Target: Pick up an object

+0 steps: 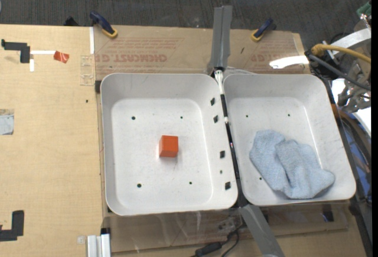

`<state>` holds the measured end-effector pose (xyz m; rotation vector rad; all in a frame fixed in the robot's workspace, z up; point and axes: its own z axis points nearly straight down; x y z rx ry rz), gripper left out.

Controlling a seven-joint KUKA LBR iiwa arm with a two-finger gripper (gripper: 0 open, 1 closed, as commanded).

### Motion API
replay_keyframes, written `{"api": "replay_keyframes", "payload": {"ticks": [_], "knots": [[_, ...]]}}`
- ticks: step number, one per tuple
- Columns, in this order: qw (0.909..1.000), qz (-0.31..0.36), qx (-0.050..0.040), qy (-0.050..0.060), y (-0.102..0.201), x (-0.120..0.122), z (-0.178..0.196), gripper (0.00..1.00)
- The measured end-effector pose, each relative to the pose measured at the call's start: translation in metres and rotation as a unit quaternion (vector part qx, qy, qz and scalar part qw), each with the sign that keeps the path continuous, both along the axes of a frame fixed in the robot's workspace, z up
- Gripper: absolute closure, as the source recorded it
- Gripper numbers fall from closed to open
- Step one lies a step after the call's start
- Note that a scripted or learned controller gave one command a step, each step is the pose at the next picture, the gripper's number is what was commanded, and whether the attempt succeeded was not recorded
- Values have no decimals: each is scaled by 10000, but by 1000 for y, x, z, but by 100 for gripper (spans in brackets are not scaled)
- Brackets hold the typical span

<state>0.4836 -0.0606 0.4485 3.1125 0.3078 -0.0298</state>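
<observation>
Small orange cube (169, 146) resting near the centre of the left shallow white plastic bin (118, 191); crumpled pale-blue cloth (289, 168) lying in the right white bin (260, 96).

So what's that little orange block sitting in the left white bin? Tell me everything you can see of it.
The small orange cube-shaped block looks solid and matte, perhaps foam or wood, with flat faces and fairly sharp edges. Its top face is brighter, its near side is darker. It sits flat and upright on the floor of the left shallow white bin, roughly in the middle, away from all walls. Nothing but the bin floor touches it.
</observation>
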Motion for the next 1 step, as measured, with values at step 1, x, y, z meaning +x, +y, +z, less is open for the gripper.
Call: {"api": "replay_keyframes", "payload": {"ticks": [1], "knots": [[10000,-1,-16,13,0,1,8,100]]}}
